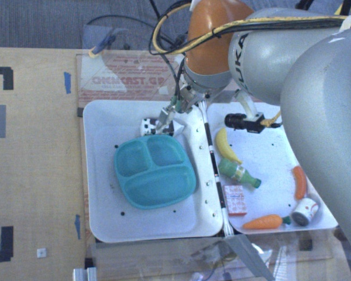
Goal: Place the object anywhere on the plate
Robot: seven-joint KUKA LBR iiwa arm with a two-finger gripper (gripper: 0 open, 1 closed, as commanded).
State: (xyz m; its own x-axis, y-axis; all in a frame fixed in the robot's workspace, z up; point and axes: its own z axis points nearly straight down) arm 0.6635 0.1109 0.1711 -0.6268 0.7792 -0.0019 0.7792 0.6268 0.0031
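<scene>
Two shallow white bins sit side by side on a pale wooden bench, seen from above at a slant, with grey floor and cables beyond the bench's far edge. Dominating the frame from three o'clock, the grey KUKA arm [292, 51] with its orange band [213, 31] reaches in over the bins' shared wall. The left bin [99, 168] holds a teal divided plate [155, 171], its three compartments bare. The gripper [164, 122] hangs at the plate's twelve o'clock, just past the far rim, and a small black-and-white object [147, 126] sits right at its tip, close to the plate's edge but not on it; whether the claw is open, closed or gripping that object cannot be told from this angle. The right bin [269, 151] carries the rest of the clutter: a yellow banana [224, 145] near the shared wall, a green bottle [237, 173] lying on its side just at the banana's six o'clock, an orange carrot [263, 221] along the near edge, a red-and-white carton [235, 199] between bottle and carrot, an orange sausage-shaped piece [300, 182] at the bin's three o'clock, and a white cup [305, 210] tipped over beside the carrot's green end.
</scene>
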